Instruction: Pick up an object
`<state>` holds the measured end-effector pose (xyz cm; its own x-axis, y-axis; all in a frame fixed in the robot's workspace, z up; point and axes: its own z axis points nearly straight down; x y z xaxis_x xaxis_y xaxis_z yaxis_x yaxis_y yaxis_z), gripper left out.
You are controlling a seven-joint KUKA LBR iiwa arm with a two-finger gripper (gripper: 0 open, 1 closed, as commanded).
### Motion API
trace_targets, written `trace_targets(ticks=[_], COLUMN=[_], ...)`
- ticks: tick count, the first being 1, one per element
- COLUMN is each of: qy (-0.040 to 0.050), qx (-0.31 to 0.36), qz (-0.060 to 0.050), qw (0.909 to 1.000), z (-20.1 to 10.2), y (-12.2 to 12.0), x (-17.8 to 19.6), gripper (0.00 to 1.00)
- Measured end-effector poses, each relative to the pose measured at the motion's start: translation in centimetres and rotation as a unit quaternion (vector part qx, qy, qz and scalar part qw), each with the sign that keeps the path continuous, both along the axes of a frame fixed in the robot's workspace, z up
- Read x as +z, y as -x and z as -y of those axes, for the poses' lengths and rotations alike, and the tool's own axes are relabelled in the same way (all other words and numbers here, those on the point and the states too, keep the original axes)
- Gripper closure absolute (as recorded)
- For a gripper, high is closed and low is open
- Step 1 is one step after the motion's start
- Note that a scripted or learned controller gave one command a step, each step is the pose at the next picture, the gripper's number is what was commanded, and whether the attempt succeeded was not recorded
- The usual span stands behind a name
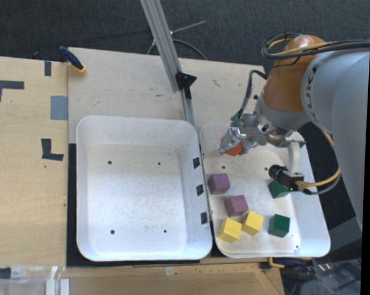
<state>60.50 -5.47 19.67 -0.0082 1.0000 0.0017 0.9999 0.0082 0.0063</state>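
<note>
My gripper (231,143) hangs over the far left part of the right bin (308,242). A small orange block (233,151) shows between its fingertips, mostly covered by them, and the fingers look shut on it. Loose in the same bin lie two purple cubes (218,182) (236,205), two yellow cubes (231,229) (253,222) and a green cube (279,225). Another green block (277,190) sits by the right wall, partly hidden behind a black fitting on the arm's cable.
The left bin (93,140) stands beside the right one, their rims touching. A slanted metal rail (168,48) crosses the bench behind the bins. A blue and yellow item (72,59) lies at the bench's far left corner.
</note>
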Motion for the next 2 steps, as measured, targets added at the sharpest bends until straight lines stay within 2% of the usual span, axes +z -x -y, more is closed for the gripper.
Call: trace_targets(ticks=[1, 2], qy=[0.0015, -0.0002], qx=[-0.003, 0.000], qz=[0.001, -0.005], qw=[1.0000, 1.0000], z=[0.4, -8.5], y=[-3.4, -4.0], x=[7.0, 4.2], gripper=[1.00, 1.00])
